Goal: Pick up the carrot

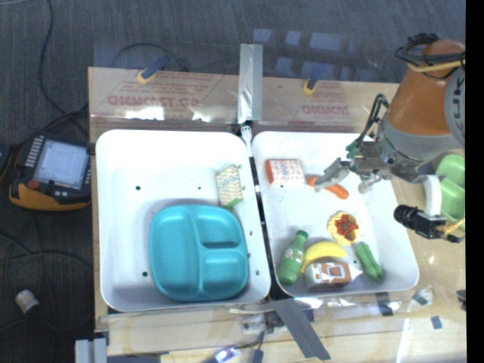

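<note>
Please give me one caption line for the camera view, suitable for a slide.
Gripper hovers at the carrot in the right bin; teal tray lies in the left bin.

Lighting: we record bright, even overhead light; white bins [136, 157] near overexposed. Glare on clear panel [227, 97], upper centre. Shadows soft. Focus slightly soft throughout; frame edges dimmer.

Dark grey carpet [151, 13] surrounds the wooden bench [189, 93], with black cables [45, 6] trailing across the floor.
</note>
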{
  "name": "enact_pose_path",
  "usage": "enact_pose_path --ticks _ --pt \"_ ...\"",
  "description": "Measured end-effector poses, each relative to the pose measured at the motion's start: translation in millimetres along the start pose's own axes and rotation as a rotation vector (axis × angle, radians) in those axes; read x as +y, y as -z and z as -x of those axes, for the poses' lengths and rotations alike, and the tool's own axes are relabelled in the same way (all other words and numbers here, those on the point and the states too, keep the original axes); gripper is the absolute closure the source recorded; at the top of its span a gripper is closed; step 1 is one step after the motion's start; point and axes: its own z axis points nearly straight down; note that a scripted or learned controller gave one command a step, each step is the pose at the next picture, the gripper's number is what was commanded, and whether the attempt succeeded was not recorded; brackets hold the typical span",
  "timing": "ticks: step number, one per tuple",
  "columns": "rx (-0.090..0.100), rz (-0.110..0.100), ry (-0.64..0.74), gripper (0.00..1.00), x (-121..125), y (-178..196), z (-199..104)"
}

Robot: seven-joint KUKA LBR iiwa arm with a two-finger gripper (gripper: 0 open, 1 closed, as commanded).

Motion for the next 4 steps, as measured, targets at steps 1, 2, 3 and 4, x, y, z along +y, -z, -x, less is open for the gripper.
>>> enact_pose_path --ticks 1,2,3,4 --pt "0.001 -0.003 0.001 1.0 0.0 8.1 -0.2" --pt "0.001 -0.003 0.001 0.0 -0.1 8.0 -0.1" --pt "-0.004 0.0 0.081 0.0 57.7 -36.3 53.5" --pt "-0.003 0.0 0.263 0.0 67.0 -92.4 75.9"
